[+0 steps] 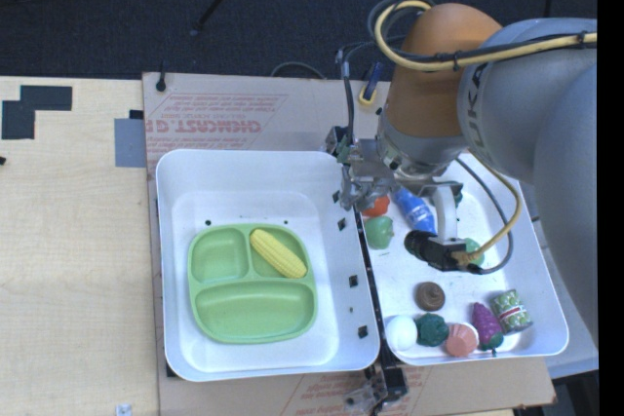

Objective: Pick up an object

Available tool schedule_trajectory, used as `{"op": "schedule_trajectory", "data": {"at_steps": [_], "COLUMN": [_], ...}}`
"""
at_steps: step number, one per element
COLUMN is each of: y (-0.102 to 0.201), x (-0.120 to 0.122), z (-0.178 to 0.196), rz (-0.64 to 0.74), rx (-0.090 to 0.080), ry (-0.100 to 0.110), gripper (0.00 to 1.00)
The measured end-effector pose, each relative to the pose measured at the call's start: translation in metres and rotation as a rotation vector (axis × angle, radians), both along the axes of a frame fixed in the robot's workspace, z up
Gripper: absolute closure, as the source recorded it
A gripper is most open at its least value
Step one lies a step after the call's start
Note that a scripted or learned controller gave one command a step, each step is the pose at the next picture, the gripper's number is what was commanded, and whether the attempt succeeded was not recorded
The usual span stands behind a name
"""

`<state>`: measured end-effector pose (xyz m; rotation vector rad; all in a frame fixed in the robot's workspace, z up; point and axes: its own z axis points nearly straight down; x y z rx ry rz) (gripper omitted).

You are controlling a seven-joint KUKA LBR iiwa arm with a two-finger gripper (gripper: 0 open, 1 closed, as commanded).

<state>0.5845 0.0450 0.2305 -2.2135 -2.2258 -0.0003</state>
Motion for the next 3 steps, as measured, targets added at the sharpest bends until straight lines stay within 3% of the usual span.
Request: {"op": "schedule_trajectory", "data": {"at_steps": [1, 2, 3], "y": [0.046, 0.06, 0.071], "x": [0.008, 0.027, 0.013], "z": [-0.011, -0.003, -0.006], "rz": [-0.002, -0.004, -0.004], "rx": [-0.001, -0.002, -0.003], "ry": [0.002, 0.0, 0.004], "gripper": [1.0, 1.0, 1.0]}}
